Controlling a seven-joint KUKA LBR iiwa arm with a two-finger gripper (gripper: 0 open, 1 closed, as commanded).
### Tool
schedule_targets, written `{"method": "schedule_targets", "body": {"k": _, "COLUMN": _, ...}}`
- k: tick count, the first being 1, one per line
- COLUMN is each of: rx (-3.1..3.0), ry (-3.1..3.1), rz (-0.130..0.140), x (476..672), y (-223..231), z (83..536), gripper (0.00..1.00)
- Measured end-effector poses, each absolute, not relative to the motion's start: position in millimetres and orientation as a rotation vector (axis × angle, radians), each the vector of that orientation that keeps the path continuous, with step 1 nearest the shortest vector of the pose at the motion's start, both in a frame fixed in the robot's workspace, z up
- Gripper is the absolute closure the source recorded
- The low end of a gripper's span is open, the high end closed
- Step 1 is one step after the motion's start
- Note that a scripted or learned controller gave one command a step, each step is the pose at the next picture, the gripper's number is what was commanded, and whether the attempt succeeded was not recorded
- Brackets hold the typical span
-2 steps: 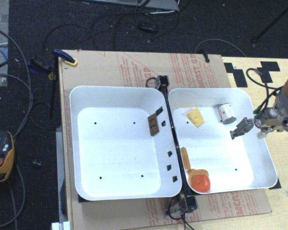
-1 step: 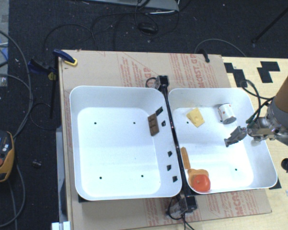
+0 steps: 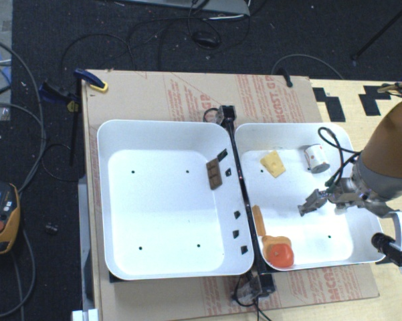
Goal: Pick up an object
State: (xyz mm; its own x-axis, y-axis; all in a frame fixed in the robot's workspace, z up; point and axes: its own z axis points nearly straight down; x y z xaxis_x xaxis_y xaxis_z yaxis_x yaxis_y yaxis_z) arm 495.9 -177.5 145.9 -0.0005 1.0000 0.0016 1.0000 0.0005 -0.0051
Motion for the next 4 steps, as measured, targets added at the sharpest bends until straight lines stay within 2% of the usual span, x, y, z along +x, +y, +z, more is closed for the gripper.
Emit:
{"method": "schedule_targets", "body": {"k": 1, "rx": -2.218, "ry": -2.218, "rz": 0.004, "x": 494.6, "y": -177.0, "z": 93.5, "gripper": 0.0}}
{"method": "schedule_targets", "body": {"k": 2, "rx": -2.221, "ry": -2.221, "rz": 0.0, "x": 495.9, "y": -177.3, "z": 105.6, "gripper": 1.0}}
{"method": "schedule_targets", "body": {"k": 4, "rx": -2.223, "ry": -2.223, "rz": -0.002, "x": 496.4, "y": -175.9, "z": 188.8, "gripper": 1.0}}
